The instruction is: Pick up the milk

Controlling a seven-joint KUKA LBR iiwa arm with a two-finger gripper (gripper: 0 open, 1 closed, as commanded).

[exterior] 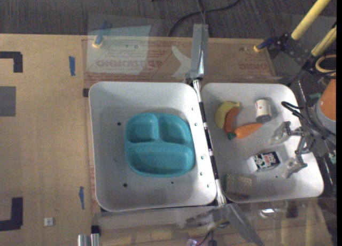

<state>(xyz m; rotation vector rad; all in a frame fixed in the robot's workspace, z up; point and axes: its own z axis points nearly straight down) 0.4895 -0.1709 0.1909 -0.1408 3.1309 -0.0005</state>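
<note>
Grab not yet made: two-finger metal gripper hangs spread wide, holding nothing, just right of the small black-and-white milk carton.

I'd shift left, centre over the flat-lying carton, then descend; right white plastic bin is crowded, teal divided plate well apart.

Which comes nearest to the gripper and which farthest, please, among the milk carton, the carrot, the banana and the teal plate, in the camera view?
Measured from the gripper, at the right bin's right edge:
1. Milk carton, just to its left, lying flat.
2. Carrot, further left and up.
3. Banana, upper left of the right bin.
4. Teal plate, in the left bin.
</note>
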